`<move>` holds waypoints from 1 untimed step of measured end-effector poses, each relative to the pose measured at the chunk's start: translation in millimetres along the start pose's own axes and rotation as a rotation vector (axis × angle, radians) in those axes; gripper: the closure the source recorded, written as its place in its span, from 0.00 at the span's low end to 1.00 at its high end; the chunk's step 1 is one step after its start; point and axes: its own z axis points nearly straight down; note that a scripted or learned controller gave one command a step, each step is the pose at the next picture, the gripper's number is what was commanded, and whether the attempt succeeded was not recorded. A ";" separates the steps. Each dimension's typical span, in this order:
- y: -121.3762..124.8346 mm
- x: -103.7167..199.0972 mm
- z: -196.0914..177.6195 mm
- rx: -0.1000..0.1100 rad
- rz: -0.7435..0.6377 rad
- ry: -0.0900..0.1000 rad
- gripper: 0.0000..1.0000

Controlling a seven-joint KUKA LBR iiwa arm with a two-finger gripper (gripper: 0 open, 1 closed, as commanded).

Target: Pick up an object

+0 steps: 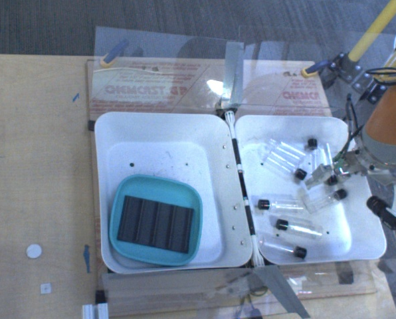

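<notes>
Several clear vials with black caps lie scattered in the right bin (364,244). One vial (280,206) lies near the bin's left wall, another vial (303,229) below it, and a third vial (282,249) along the front wall. More vials (286,153) are bunched at the back. My gripper (332,173) comes in from the right, low over the bin's right half. It sits among the vials, close to one vial (321,199) whose cap points right. The grey arm with its orange band (389,115) rises behind it.
The left bin (158,135) holds a teal tray (185,193) with a black ridged insert (155,224). Clear plastic sheets (165,88) lie behind both bins. A yellow pole (379,24) slants at the top right. A small white disc (33,250) rests on the bench at left.
</notes>
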 end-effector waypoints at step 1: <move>26.1 -3.6 8.0 -0.005 -0.032 0.000 0.00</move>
